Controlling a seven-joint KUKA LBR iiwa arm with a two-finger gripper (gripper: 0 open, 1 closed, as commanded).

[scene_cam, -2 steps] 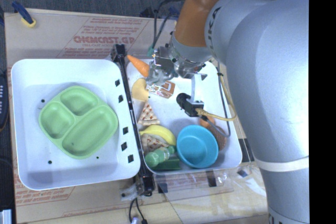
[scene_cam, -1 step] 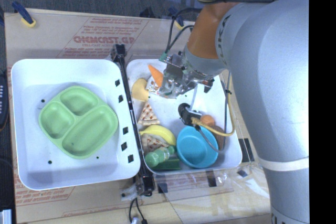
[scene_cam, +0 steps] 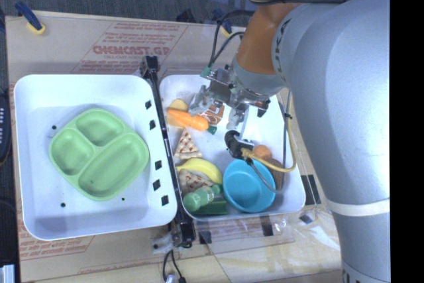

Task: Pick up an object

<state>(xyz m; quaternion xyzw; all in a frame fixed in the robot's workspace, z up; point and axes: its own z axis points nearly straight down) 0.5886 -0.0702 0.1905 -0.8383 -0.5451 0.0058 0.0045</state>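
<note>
the right bin [scene_cam: 291, 199] holds, nearest, a green toy [scene_cam: 205, 201] and a blue bowl [scene_cam: 248, 185], then a banana [scene_cam: 202, 169], then a toy carrot [scene_cam: 187, 120] at the far end. the end effector [scene_cam: 222, 106] hangs just beside the carrot; whether it is released or clenched i cannot tell. a green divided plate [scene_cam: 99, 152] lies in the left bin [scene_cam: 33, 142].

Bright, even light from overhead washes out the two shallow white plastic bins [scene_cam: 26, 142], with soft shadows along their inner walls. The big grey metal arm [scene_cam: 344, 76] looks slightly soft. Overall sharpness is moderate.
</note>
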